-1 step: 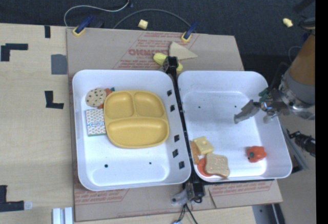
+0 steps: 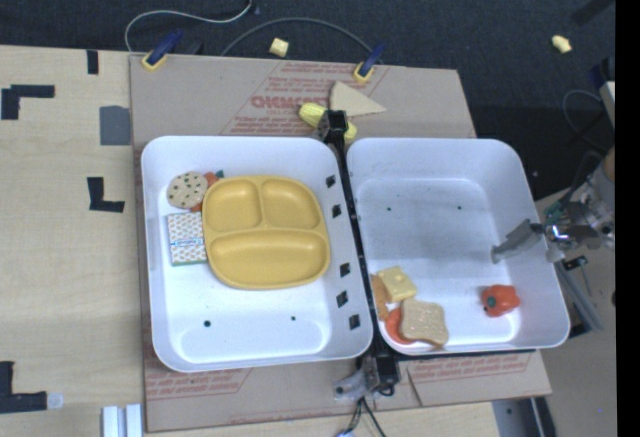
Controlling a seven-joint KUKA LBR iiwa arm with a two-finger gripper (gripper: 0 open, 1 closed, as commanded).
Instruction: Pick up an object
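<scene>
Toast slice (image 2: 424, 323) overlapping half-hidden red item (image 2: 393, 328)

You'll spot the gripper (image 2: 512, 243) poking in from the 3 o'clock edge, grey, tip pointing toward 9 o'clock, wrist hardware bunched up behind it at the frame's side.

Both bins are plain white, the left bin (image 2: 180, 325) and the right bin (image 2: 440, 175). Yellow divided plate (image 2: 266, 230) in the left one, with a tan cookie (image 2: 186, 190) speckled with dark dots at its 10 o'clock and a white cracker packet (image 2: 186, 237) with a bluish grid at 9. Right bin has a red-orange tomato (image 2: 500, 300), tan toast (image 2: 424, 322) and a pale yellow cheese block (image 2: 398, 283).
</scene>
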